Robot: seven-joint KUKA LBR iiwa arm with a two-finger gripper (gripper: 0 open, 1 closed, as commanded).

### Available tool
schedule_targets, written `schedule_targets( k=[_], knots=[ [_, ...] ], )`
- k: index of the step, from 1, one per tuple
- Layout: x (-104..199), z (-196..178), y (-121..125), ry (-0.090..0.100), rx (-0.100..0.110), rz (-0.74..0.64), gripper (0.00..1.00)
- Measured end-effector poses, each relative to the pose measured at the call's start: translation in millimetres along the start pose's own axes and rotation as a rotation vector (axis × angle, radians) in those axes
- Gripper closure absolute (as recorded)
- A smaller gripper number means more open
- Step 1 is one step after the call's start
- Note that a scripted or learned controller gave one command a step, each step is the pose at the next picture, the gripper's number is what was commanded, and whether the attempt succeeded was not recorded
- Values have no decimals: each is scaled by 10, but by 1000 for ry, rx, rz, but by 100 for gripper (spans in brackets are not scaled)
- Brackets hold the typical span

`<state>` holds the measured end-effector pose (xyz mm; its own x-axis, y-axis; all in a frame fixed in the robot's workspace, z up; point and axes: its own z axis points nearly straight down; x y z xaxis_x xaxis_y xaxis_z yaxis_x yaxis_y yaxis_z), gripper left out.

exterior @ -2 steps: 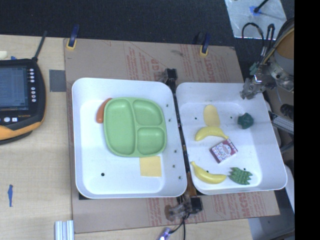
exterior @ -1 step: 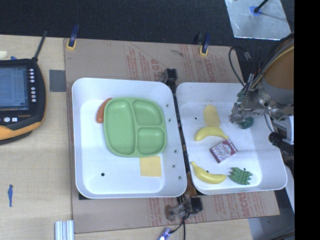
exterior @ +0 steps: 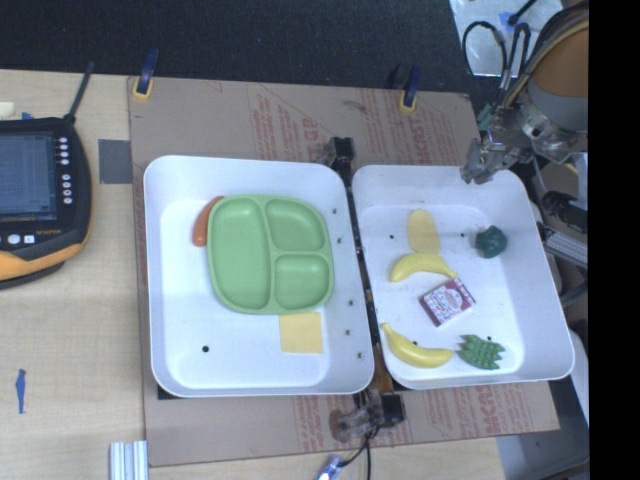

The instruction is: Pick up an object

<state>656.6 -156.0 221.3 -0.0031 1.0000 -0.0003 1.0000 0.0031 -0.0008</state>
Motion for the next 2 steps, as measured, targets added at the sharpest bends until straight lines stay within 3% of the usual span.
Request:
schedule_targets(
  k=[1, 2],
  knots=[
    [478, 772, -951, 0, 6, -1, 0],
    [-56, 732, -902, -1, 1, 1, 0]
  ],
)
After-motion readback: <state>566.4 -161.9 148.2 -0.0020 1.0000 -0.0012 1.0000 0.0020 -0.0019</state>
